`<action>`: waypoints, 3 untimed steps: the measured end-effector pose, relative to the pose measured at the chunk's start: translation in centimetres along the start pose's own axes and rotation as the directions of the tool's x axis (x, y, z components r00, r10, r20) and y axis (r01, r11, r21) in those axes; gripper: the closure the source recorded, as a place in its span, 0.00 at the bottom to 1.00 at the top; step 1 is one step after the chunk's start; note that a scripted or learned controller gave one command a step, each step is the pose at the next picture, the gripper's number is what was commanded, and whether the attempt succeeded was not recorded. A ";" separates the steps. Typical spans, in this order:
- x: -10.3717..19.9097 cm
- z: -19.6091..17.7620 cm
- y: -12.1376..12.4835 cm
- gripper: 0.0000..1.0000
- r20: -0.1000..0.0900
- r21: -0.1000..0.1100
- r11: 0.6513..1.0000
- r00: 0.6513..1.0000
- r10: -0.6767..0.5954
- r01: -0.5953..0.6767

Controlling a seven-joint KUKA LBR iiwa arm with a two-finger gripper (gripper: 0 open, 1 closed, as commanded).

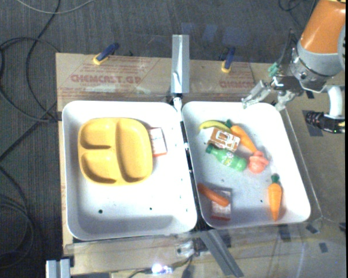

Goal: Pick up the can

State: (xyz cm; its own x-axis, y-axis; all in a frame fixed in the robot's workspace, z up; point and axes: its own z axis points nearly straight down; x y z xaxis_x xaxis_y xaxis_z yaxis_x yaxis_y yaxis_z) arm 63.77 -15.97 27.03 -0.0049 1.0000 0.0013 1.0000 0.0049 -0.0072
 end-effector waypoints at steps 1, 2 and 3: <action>2.1 15.2 0.5 0.00 0.000 -0.002 0.995 0.995 -0.098 0.098; 4.1 18.2 -2.9 0.00 0.009 -0.019 0.999 0.999 -0.038 0.038; 4.1 17.5 -2.8 1.00 0.005 -0.016 0.999 0.999 -0.039 0.039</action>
